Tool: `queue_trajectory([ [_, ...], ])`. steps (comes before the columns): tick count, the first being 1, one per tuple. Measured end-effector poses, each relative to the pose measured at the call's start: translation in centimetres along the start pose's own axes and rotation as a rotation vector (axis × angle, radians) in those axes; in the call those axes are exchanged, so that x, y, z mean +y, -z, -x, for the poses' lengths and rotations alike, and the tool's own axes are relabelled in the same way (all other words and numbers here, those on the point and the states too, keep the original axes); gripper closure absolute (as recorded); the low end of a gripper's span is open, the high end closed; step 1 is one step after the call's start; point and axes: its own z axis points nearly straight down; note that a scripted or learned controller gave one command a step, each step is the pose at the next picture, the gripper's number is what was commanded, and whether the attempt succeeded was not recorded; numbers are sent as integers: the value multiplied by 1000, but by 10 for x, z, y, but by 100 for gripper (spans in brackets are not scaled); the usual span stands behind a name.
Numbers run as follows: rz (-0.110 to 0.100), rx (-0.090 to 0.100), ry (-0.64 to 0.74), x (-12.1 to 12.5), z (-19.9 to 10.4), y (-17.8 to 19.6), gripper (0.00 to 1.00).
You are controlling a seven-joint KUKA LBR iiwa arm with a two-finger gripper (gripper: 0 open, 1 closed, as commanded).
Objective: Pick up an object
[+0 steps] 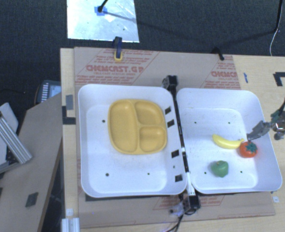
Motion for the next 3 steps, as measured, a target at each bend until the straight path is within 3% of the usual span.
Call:
queue_trajectory([
  [1, 11, -3, 4, 2, -1, 6, 0],
  [3, 7, -1, 2, 9, -9, -102, 0],
])
